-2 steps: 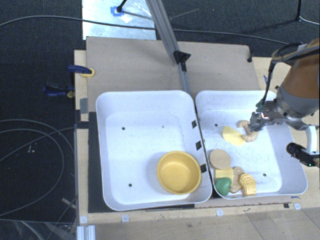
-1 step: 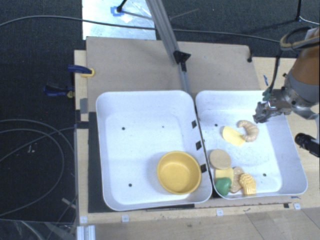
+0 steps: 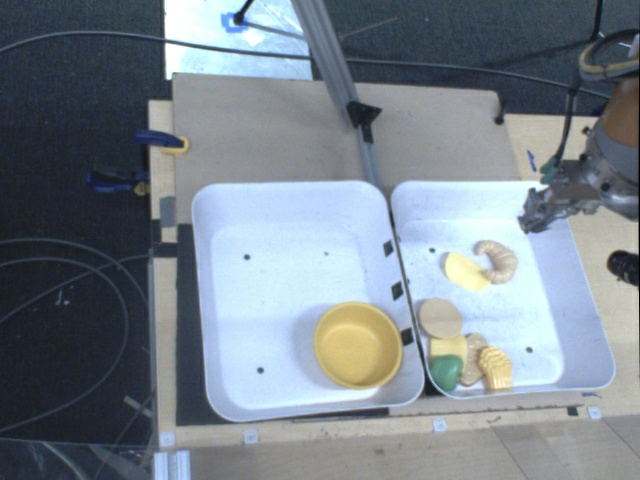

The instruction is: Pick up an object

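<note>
Tool [image 3: 533,218] hovering over right bin [image 3: 590,313], near its upper right rim; finger state: cannot tell.

Nearest item, curled shrimp [image 3: 497,259], lying down-left of tool, touching yellow piece [image 3: 465,272] (long axis slanting down-right).

Farther down-left: one tan disc [image 3: 440,319], one green piece [image 3: 446,371], one corn cob [image 3: 495,367].

Left bin [image 3: 230,258] holding one yellow bowl [image 3: 357,344].
</note>
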Available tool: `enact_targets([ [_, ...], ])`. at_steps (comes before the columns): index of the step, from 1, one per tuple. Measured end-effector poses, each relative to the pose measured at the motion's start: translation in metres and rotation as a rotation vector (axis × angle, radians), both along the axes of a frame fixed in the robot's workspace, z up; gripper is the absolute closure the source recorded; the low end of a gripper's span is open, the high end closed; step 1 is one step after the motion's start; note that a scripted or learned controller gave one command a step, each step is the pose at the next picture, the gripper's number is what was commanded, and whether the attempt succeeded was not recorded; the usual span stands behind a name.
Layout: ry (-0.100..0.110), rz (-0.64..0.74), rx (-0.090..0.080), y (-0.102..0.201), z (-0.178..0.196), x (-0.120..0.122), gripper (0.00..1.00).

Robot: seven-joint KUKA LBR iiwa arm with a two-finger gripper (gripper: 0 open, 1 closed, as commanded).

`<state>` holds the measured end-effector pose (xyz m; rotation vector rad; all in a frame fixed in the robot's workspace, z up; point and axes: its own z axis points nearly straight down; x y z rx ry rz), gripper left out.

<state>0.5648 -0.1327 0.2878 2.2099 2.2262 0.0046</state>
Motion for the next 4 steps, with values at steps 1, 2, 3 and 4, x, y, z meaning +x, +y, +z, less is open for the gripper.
enact_targets([
  [1, 0.002, 0.004, 0.002, 0.057, -0.005, 0.015, 1.00],
  [2, 0.005, 0.004, 0.003, 0.115, -0.024, 0.017, 1.00],
  [3, 0.005, 0.003, 0.002, 0.164, -0.044, 0.023, 1.00],
  [4, 0.004, 0.002, 0.003, 0.219, -0.045, 0.019, 1.00],
])
